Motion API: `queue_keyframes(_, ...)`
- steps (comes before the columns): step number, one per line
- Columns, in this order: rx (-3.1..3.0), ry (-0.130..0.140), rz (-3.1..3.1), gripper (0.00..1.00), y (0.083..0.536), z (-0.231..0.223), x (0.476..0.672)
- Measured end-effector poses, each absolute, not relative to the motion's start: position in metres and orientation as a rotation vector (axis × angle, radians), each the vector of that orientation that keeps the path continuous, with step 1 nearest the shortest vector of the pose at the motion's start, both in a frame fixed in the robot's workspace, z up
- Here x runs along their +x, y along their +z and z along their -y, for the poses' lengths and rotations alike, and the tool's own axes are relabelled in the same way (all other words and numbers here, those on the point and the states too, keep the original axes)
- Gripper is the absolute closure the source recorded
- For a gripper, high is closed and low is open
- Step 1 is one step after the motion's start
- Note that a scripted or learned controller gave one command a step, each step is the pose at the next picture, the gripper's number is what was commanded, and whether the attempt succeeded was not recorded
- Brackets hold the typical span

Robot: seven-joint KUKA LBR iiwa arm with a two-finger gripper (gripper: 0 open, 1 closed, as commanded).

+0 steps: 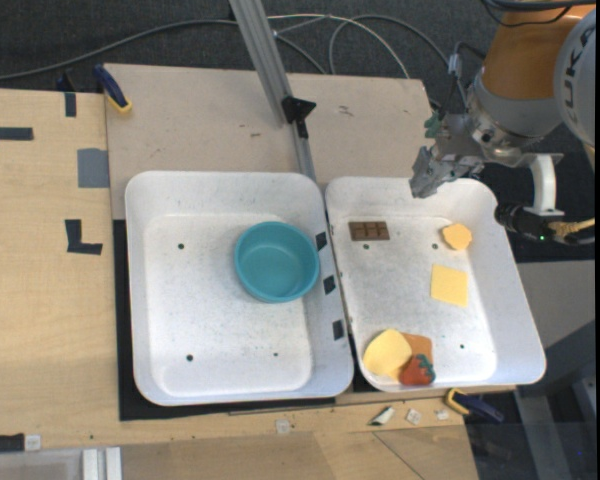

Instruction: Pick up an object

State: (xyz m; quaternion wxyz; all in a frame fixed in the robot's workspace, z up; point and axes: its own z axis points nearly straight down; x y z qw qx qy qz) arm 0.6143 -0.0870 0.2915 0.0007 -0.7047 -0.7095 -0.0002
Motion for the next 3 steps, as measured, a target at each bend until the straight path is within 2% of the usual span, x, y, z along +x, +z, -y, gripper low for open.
queue_keyframes(1, -2.213, 0.000, 2.227, 1.00, 0.288, 0.036, 0.612)
queue_keyframes(2, -2.213, 0.003, 2.225, 1.00, 0.273, -0.011, 0.592)
queue_keyframes(3, -2.212, 0.004, 2.226, 1.00, 0.251, -0.061, 0.584)
